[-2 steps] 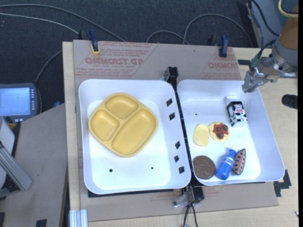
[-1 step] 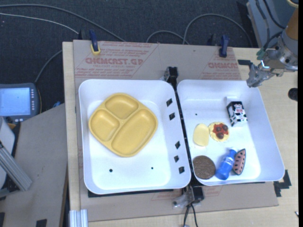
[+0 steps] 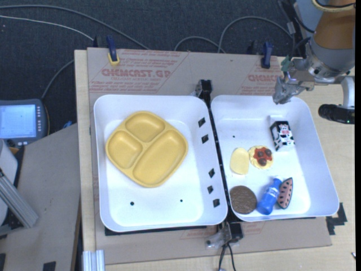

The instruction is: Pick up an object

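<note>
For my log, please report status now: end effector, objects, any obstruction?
End effector above right bin's far rim, carrying nothing. Cow toy nearest, untouched. Nothing blocking it.

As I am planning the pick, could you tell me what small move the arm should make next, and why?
Probably move forward and down toward the black-and-white cow toy. The gripper hangs over the right bin's far rim, and that toy is the nearest object, apart from the others.

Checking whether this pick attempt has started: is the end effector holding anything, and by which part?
Nothing is held. The end effector hangs above the right bin's far rim, apart from the cow toy below.
</note>
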Motion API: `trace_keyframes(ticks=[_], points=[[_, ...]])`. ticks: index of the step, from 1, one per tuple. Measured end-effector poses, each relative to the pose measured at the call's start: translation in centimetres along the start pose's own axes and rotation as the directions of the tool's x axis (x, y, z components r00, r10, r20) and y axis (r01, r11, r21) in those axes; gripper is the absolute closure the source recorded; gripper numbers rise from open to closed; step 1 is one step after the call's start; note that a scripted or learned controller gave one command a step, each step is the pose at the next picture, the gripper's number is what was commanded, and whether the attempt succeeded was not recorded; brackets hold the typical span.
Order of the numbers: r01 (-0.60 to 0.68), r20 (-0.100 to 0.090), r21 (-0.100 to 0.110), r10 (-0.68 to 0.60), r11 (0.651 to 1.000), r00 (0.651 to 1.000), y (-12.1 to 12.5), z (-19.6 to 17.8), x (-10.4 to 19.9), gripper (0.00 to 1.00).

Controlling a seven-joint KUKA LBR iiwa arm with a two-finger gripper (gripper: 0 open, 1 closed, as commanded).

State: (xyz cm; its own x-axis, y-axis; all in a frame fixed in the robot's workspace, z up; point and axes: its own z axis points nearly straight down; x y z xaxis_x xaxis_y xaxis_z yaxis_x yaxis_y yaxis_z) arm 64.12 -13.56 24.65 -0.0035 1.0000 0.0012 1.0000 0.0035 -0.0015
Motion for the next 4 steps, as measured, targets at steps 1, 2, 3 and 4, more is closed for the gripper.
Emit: trace_keyframes(ticks=[1,2,3,4], points=[[0.002,-0.001,0.001,-0.002,1.0,1.0,1.0,1.2,5.5,1.0],[0.002,-0.001,0.002,-0.002,1.0,1.0,0.7,2.1,11.3,1.0],[0.002,0.0,-0.002,-0.002,1.0,1.0,1.6,2.8,16.0,1.0],[0.001,0.0,-0.004,-0.001,1.0,1.0,2.3,2.9,20.5,1.0]])
